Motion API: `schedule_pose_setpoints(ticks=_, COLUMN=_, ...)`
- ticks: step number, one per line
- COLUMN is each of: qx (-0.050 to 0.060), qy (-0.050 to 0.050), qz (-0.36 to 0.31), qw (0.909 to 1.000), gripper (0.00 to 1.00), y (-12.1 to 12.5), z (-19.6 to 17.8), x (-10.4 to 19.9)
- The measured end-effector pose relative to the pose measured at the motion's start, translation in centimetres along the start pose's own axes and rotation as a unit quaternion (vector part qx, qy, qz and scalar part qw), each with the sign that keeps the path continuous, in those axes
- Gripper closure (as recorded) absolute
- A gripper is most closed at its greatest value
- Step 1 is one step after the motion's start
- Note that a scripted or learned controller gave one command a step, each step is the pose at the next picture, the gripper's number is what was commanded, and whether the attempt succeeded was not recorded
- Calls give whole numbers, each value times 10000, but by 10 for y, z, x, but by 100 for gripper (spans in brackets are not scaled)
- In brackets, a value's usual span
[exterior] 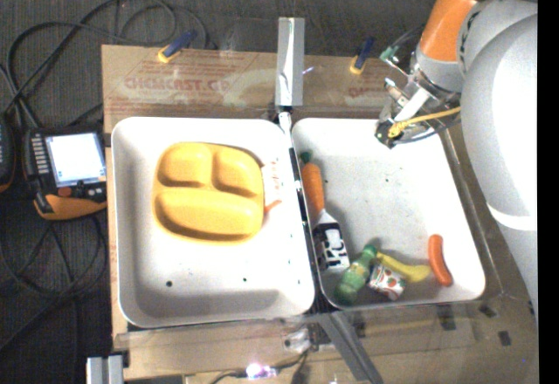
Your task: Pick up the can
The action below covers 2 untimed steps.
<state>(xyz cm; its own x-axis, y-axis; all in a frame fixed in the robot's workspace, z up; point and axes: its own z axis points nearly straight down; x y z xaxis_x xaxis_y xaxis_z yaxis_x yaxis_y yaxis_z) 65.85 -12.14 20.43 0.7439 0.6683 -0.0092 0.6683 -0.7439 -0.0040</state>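
Note:
The can [386,281] is small, white and red, and lies on its side near the front edge of the right bin [384,190]. A green bottle [355,273] touches its left side and a yellow banana [407,267] lies just behind it on the right. My gripper [400,106] hangs over the back right part of that bin, far behind the can and well apart from it, with nothing seen in its grasp.
A carrot [312,185] and a black-and-white bottle [330,239] lie along the right bin's left wall. A red sausage [439,258] rests near the front right. The left bin [140,277] holds a yellow divided plate [210,191].

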Motion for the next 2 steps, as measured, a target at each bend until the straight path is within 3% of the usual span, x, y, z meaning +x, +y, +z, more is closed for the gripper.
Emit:
schedule_pose_setpoints(ticks=1, qx=28, qy=7, qz=-331, qw=9994, gripper=100, y=-100, z=26, x=-44)
schedule_pose_setpoints(ticks=2, qx=5, qy=1, qz=-9, qw=10000, gripper=100, y=-61, z=-32, x=14)
